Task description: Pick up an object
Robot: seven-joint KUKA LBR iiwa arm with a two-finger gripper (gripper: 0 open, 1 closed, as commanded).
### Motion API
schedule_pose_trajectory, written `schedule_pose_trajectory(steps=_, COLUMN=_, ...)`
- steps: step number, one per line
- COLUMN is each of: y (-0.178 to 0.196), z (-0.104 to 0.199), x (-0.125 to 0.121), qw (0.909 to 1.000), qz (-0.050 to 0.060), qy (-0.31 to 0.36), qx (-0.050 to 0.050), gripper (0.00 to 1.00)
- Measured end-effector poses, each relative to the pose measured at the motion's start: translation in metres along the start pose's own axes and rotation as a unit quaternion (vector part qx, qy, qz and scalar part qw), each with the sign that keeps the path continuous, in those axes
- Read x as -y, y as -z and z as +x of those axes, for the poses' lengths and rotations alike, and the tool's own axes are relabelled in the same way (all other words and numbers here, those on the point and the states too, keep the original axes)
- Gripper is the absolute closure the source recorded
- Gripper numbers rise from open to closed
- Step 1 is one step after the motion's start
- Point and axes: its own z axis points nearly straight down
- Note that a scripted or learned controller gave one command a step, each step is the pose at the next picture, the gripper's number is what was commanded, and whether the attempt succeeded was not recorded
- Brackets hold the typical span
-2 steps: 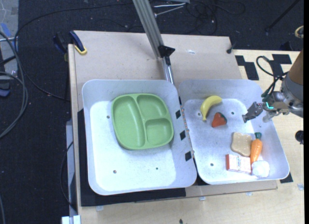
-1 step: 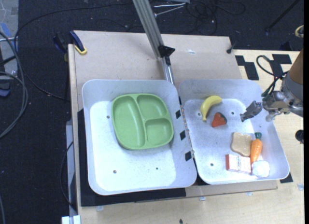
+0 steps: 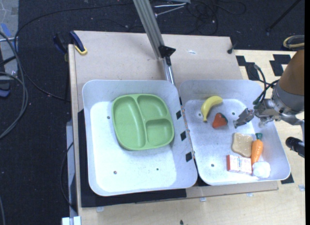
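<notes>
The right bin (image 3: 208, 170) holds a yellow banana (image 3: 211, 106), a red strawberry-like piece (image 3: 220, 120), a slice of bread (image 3: 242, 144), an orange carrot (image 3: 256, 151), a small red and white box (image 3: 239, 164) and a white egg-like ball (image 3: 262, 169). My gripper (image 3: 248, 117) hangs over the right bin's upper right part, just right of the red piece and above the bread. It is dark and seen at a slant. Nothing is visibly held in it.
A green divided plate (image 3: 143, 121) lies in the left bin (image 3: 97, 170). A slanted metal pole (image 3: 150, 20) crosses the bench behind the bins. The arm's orange band (image 3: 296, 76) enters from the right edge. Cables trail on the dark floor at left.
</notes>
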Motion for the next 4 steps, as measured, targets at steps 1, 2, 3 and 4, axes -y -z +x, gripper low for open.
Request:
schedule_pose_trajectory(steps=1, y=-0.046, z=0.005, x=-0.007, qw=1.0, qz=0.0, qy=0.001, qx=0.0, gripper=0.0)
schedule_pose_trajectory(steps=2, y=-0.061, z=0.005, x=-0.007, qw=1.0, qz=-0.002, qy=0.001, qx=0.001, gripper=0.0)
schedule_pose_trajectory(steps=3, y=-0.049, z=0.004, x=-0.009, qw=1.0, qz=-0.004, qy=0.001, qx=0.002, gripper=1.0)
schedule_pose_trajectory(steps=4, y=-0.004, z=0.009, x=-0.006, qw=1.0, qz=-0.004, qy=0.001, qx=0.001, gripper=1.0)
